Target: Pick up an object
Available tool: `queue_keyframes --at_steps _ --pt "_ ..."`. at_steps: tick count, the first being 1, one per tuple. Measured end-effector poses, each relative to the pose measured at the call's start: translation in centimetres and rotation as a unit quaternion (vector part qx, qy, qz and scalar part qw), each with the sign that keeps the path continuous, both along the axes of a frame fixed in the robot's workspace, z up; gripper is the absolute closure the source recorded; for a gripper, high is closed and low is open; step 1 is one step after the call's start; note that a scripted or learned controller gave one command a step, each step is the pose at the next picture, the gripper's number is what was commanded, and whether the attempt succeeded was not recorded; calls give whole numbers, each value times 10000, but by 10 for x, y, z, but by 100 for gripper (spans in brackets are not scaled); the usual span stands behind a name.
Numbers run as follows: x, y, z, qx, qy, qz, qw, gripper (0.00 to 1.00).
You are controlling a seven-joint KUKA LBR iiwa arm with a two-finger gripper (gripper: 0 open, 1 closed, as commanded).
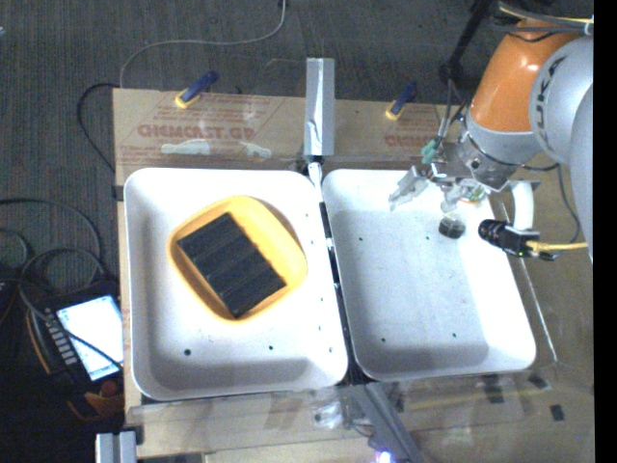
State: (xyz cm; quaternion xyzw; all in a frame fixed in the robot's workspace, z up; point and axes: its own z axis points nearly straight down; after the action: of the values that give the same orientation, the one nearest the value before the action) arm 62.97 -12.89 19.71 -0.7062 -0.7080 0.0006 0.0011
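Observation:
A yellow dish (286, 237) lies in the left bin (154, 201). Inside it a black ridged block (231, 263) sits at a slant. My gripper (424, 210) hangs over the back right part of the right bin (424, 307), far from the dish. It is open, with one finger (400, 192) reaching left and the other finger (450, 226) pointing down toward the bin floor. Nothing is between them.
A grey divider post (319, 104) stands at the back between the bins. Two blue-and-yellow clamps (196, 89) hold the cardboard sheet behind the bins. The arm's orange band (511, 75) rises at the upper right. A tablet (87, 334) lies on the floor at left.

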Motion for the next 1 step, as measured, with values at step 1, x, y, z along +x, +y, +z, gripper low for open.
queue_keyframes --at_steps 1 --pt "23 -66 2 -19 -9 -677 9977 0"
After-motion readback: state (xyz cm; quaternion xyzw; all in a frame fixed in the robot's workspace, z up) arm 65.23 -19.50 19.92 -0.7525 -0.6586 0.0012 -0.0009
